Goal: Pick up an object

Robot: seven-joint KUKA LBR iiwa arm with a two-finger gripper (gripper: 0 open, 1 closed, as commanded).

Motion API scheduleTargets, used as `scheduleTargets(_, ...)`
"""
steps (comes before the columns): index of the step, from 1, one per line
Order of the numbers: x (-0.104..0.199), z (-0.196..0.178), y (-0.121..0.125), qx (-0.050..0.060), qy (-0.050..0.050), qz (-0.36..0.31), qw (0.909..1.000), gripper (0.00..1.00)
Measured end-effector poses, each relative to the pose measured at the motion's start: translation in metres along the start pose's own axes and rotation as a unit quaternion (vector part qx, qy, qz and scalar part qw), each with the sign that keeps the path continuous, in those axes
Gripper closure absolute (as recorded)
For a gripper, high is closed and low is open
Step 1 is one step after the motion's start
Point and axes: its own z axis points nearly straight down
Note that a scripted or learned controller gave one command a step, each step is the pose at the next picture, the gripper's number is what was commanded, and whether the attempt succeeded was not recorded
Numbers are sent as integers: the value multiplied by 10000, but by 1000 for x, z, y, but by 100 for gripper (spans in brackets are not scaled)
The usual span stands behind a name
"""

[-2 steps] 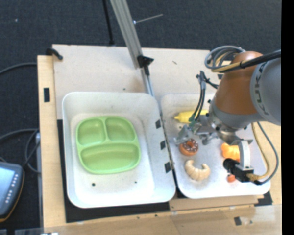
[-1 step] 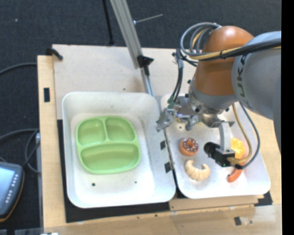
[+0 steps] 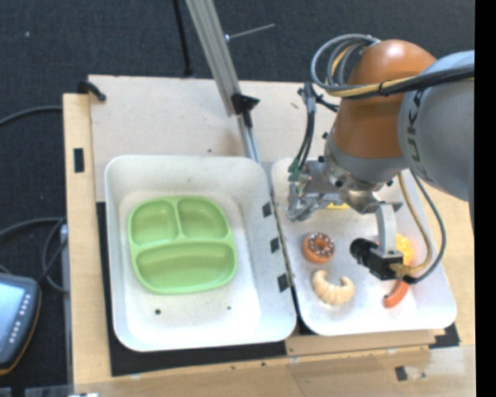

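Hovering claw [image 3: 300, 205] | donut [image 3: 319, 246] just below-right, apart

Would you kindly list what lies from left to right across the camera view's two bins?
Green divided plate → doughnut → croissant → orange carrot-like piece, with the end effector above the doughnut.

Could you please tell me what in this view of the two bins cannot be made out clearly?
- Gripper: its fingers merge with the wrist hardware, so their state is unreadable.
- Yellow object: mostly hidden behind the black part on the arm, so its identity is unclear.
- Back of the right bin: covered by the arm.
- Orange object: too small to identify.
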Motion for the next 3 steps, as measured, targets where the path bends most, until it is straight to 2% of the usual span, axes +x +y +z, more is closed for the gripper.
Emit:
scheduleTargets(1,0,0,0,6,-5,-2,10000,0)
scheduleTargets(2,-73,37,55,11,-26,61,10000,0)
scheduleTargets(3,8,66,55,23,8,-8,10000,0)
